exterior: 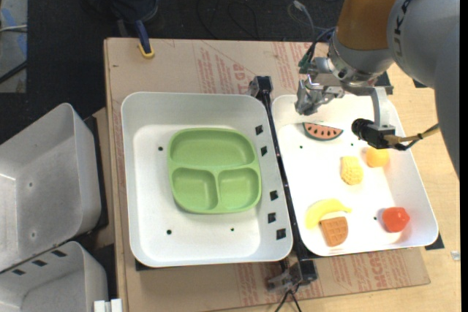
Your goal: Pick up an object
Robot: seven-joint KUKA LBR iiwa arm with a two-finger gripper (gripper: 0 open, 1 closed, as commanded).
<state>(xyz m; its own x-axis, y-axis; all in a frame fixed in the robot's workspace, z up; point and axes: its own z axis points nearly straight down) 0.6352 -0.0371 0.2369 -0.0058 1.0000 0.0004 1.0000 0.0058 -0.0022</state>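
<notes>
One watermelon slice (322, 131) lies in the right bin (420, 183) just below-right of the gripper (307, 104) — long axis crosswise — while whether the jaws are apart cannot be told from this angle.

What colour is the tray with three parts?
Light green tray, seen in the camera view, in the left bin.

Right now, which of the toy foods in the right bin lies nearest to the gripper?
The watermelon slice: red with a green rind, at the bin's far edge, just below the gripper. The corn, banana, waffle and tomato lie farther toward the near side.
</notes>
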